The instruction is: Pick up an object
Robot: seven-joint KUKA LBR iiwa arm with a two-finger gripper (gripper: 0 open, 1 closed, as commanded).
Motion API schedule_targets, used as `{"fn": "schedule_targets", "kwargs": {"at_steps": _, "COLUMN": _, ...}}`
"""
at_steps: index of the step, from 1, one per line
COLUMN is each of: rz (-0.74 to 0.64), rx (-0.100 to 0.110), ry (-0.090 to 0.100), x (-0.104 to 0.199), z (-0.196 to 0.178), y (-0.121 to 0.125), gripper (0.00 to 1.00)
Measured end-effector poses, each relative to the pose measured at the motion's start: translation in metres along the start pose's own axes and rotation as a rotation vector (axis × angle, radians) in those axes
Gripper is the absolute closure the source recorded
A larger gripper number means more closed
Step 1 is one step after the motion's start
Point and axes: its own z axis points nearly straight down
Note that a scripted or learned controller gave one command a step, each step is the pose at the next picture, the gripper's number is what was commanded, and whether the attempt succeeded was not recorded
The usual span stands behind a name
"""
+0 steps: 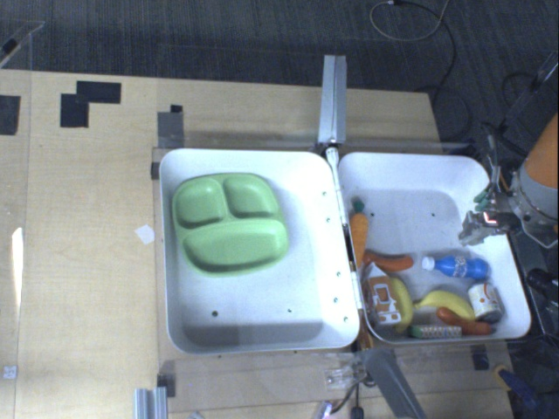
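White bins sit side by side on the desk [87, 260], and in the camera view the arm [541, 168] reaches in over the right bin [410, 199]. The fingers [479, 225] hang near that bin's right wall, above bare floor; how wide they stand I cannot tell, and nothing shows between them.

Everything worth picking lies below and to the left of the fingers, heaped along the near wall. Closest is the blue bottle [456, 267], just below them and lying on its side. Beyond it come a small can [485, 302], two bananas [428, 304], a red sausage [390, 261] and a printed carton [381, 297]; a carrot [358, 232] lies further left along the divider. The left bin [253, 321] holds a green tray [230, 221], well apart.

My judgement is that the bottle is the best target: near, and clearer of its neighbours than the rest. The fingers should straddle its narrow width, crossing the long axis, and descend fully before closing. Being round, it could roll or squirt out, and the can and wall crowd one side.
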Motion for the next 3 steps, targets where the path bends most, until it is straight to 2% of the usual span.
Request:
{"fn": "schedule_targets", "kwargs": {"at_steps": 1, "rz": 0.122, "rx": 0.001, "ry": 0.000, "x": 0.038, "z": -0.018, "y": 0.006, "gripper": 1.00}}
{"fn": "schedule_targets", "kwargs": {"at_steps": 2, "rz": 0.320, "rx": 0.000, "ry": -0.001, "x": 0.020, "z": -0.058, "y": -0.003, "gripper": 1.00}}
{"fn": "schedule_targets", "kwargs": {"at_steps": 3, "rz": 0.544, "rx": 0.004, "ry": 0.000, "x": 0.006, "z": -0.002, "y": 0.035, "gripper": 1.00}}
